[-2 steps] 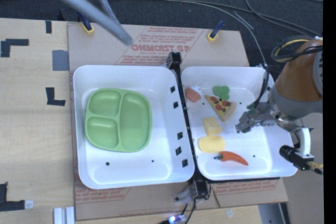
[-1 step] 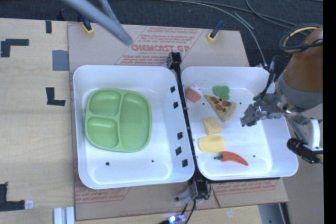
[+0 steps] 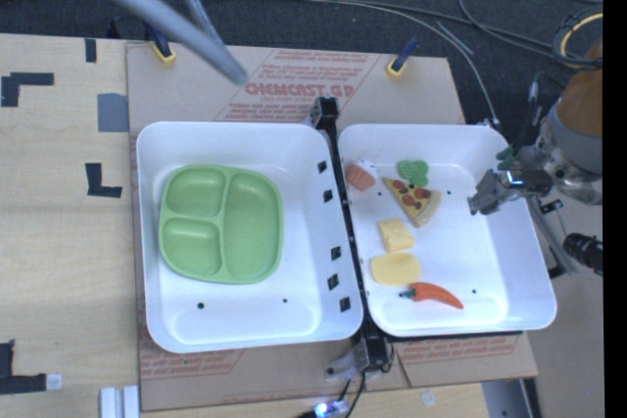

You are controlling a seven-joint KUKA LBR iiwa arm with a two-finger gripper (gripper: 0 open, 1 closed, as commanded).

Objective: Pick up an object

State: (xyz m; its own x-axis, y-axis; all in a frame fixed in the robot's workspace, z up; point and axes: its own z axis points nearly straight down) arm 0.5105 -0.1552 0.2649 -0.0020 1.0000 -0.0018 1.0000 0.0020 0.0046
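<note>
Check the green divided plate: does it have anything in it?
Empty. All compartments of the green plate show bare green; the toy food lies in the right bin.

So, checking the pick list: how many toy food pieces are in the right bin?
6: sausage, broccoli, pizza slice, cheese cube, yellow piece, carrot. None looks hidden.

My arm [image 3: 578, 127] runs off the right edge, and my hand [image 3: 487, 200] is too small and dark to tell its grip.

Two shallow white plastic bins [image 3: 157, 210] look smooth and faintly glossy; the green divided plastic tray [image 3: 221, 222] is matt; brown cardboard sheet [image 3: 294, 83] beneath looks dull.
</note>
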